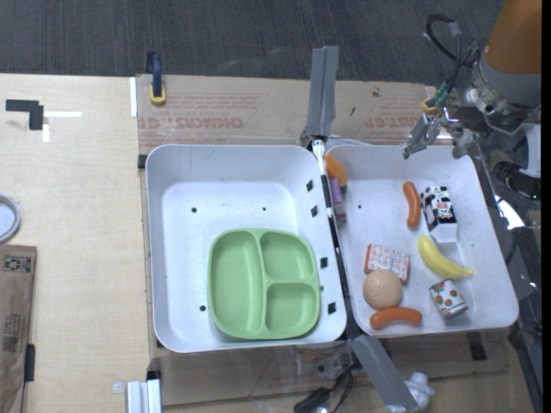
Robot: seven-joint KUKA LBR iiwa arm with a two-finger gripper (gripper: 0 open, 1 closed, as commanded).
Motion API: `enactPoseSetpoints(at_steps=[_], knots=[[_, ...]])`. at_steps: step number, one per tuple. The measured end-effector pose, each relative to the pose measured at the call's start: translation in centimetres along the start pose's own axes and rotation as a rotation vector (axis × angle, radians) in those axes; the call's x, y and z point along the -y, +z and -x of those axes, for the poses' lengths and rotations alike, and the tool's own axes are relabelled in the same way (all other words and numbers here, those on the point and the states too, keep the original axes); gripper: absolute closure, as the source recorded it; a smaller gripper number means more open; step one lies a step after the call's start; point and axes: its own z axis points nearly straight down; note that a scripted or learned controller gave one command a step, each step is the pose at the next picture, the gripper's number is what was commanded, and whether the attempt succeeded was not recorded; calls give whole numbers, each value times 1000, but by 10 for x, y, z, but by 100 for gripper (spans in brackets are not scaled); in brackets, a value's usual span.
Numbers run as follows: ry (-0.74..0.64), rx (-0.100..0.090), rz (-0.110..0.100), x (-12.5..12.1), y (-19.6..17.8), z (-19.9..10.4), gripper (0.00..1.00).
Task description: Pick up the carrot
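Carrot (335,171) lying in the right bin (379,166) at its far-left corner, against the dividing wall. Gripper (419,142), fingers parted and holding nothing, hovering above the bin's far edge, well apart from the carrot.

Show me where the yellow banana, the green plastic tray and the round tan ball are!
Yellow banana (443,260): camera view, middle of its curved body.
Green plastic three-part tray (234,274): camera view, floor of its large left compartment.
Round tan ball (383,289): camera view, centre of its top.
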Motion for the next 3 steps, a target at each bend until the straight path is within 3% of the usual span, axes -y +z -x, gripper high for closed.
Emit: enactPoseSetpoints(at_steps=[1,2,3], knots=[[-131,-1,-1,84,124,2,0],[-225,1,3,74,84,74,0],[-197,-1,2,98,182,41,0]])
